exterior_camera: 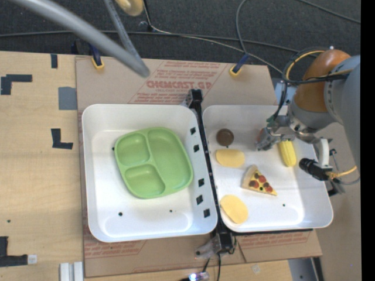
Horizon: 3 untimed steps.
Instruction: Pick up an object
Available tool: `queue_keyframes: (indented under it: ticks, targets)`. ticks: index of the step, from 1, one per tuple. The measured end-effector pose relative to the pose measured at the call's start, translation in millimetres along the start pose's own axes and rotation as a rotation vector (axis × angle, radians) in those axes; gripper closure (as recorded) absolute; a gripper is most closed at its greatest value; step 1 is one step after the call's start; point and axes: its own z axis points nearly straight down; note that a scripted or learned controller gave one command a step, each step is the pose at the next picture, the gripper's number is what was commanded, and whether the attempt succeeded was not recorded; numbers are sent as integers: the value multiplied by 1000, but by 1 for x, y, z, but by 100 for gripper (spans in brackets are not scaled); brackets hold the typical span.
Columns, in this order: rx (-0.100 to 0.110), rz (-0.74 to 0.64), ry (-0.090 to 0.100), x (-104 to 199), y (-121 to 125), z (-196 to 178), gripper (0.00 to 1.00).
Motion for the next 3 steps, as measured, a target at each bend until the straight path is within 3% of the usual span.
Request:
queue_keyframes:
  ticks: [1,3]
  targets:
    - [3,3,4,1,-9,-53,100]
    - [1,2,2,-3,1,-168,100]
